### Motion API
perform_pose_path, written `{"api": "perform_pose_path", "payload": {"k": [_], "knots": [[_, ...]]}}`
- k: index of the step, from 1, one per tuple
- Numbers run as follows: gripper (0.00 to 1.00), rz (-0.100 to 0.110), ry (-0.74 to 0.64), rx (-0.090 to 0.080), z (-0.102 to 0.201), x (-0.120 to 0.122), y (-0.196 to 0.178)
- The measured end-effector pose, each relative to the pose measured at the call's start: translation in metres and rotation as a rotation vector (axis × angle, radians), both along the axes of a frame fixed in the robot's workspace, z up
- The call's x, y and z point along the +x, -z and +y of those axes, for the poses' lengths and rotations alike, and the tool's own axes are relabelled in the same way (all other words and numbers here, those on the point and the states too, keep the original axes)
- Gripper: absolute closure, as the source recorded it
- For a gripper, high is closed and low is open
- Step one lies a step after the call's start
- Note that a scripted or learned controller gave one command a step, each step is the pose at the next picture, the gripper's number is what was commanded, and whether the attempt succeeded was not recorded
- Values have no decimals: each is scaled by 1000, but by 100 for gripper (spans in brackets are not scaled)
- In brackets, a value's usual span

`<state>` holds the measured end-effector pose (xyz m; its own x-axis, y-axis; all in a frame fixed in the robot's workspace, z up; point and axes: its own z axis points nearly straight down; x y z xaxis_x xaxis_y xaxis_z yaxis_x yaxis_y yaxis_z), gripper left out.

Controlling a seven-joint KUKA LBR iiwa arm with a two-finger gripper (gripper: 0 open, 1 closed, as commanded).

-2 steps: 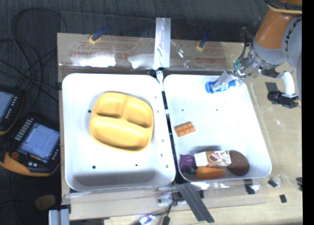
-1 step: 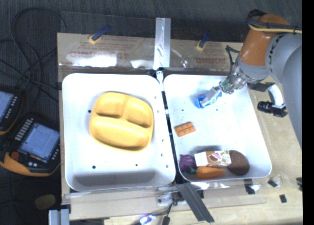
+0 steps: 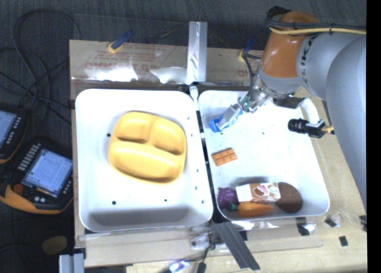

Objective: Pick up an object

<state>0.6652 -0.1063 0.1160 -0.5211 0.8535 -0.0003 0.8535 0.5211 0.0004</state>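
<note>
Bright, even overhead light washes out the white bins (image 3: 89, 206); slightly soft focus.

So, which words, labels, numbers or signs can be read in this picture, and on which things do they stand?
No text can be read.
White label on the dark brown object in the right bin: a printed picture, any lettering too small.
Screens of the two handheld pendants left of the bench: lit, but blurred.
Clear plastic sheet behind the bins: reddish print, too faint.
</note>
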Motion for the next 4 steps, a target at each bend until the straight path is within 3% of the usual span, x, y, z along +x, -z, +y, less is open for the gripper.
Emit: {"api": "perform_pose_path", "payload": {"k": [1, 2, 3, 4], "knots": [[0, -4, 285, 5, -8, 6, 26], [0, -1, -31, -1, 33, -4, -68], [0, 0, 143, -1, 18, -21, -120], [0, 1, 523, -4, -6, 3, -144]]}}
